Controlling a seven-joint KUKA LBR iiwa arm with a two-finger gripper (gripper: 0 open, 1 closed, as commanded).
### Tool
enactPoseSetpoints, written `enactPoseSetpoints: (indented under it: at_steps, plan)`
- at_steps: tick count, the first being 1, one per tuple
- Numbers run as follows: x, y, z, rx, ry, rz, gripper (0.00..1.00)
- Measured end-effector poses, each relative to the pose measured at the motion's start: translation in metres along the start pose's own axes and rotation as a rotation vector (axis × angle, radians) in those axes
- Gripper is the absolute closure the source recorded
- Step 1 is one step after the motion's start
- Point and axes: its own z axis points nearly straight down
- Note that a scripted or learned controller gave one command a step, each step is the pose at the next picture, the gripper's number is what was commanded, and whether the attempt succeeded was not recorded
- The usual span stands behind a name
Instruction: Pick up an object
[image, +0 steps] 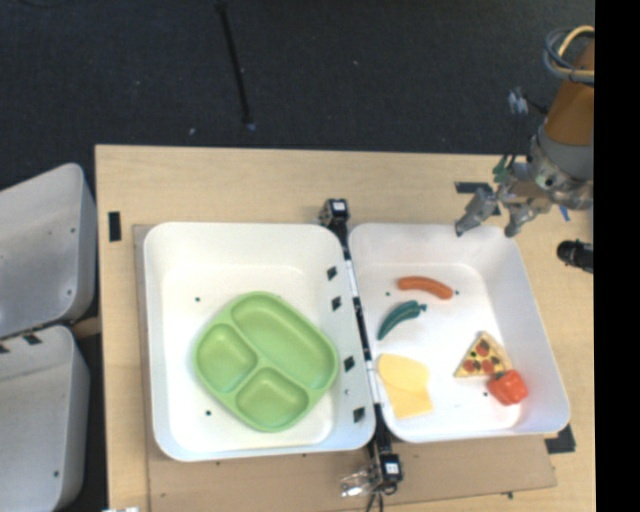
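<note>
Gripper (495, 217) hangs spread and holding nothing at the right bin's (530, 270) upper edge, well above its sausage (425, 287), green pepper (400, 317), cheese slice (405, 385), pizza slice (482, 356) and red pepper (509, 387), while the left bin (170, 300) holds a green divided plate (265, 360).

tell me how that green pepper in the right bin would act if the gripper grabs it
The green pepper looks slim and curved, so it may twist or slip between fingers. It seems a light plastic toy, likely rigid. Lying flat and bent, it probably slides rather than rolls.
</note>
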Motion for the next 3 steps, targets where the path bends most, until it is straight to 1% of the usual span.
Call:
enactPoseSetpoints:
  at_steps: [1, 2, 3]
  plan:
    - [0.000, 0.003, -0.010, -0.014, -0.004, -0.004, 0.00]
    - [0.008, 0.003, 0.039, -0.011, -0.004, -0.005, 0.00]
    - [0.002, 0.010, 0.096, -0.009, -0.003, -0.007, 0.00]
